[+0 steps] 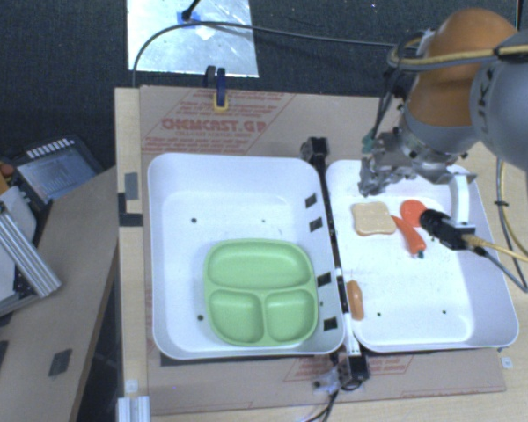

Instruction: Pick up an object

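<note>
Two white bins side by side on the bench (pixel 88 236). In the left bin (pixel 185 192), a green divided plate (pixel 260 290). In the right bin (pixel 440 315), a slice of bread (pixel 373 219), an orange carrot (pixel 411 224) just beside it, and a small orange sausage (pixel 355 299) near the left wall. Above the bread, just apart from it, the claw (pixel 376 179).

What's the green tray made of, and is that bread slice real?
The green tray looks like moulded plastic: one even colour, a soft sheen, rounded compartment walls. The bread slice is probably a plastic or rubber toy, going by its smooth, flat tan face and tidy edges, though the picture can't settle that.
</note>
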`<state>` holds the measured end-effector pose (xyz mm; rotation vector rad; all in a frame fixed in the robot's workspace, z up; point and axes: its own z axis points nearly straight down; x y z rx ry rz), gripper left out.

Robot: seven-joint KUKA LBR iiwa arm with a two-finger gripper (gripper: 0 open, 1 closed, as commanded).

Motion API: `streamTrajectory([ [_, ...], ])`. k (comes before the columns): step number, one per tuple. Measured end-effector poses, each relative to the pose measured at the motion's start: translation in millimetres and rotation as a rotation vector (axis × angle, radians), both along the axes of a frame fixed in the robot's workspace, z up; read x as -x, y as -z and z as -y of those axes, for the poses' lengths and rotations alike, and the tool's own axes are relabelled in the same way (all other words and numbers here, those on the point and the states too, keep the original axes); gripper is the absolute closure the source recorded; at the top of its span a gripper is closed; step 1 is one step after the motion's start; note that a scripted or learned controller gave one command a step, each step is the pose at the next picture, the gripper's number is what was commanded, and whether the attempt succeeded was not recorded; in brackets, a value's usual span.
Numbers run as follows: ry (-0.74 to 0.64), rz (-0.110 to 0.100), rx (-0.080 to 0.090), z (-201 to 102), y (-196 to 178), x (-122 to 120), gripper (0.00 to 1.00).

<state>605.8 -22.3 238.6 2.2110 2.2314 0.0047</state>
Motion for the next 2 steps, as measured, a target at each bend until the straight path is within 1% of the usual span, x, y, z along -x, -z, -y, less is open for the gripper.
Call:
streamTrajectory([
  [1, -0.001, 0.000, -0.001, -59, -1, -14, 1.00],
  [2, 0.001, -0.002, 0.000, -111, 15, -28, 1.00],
])
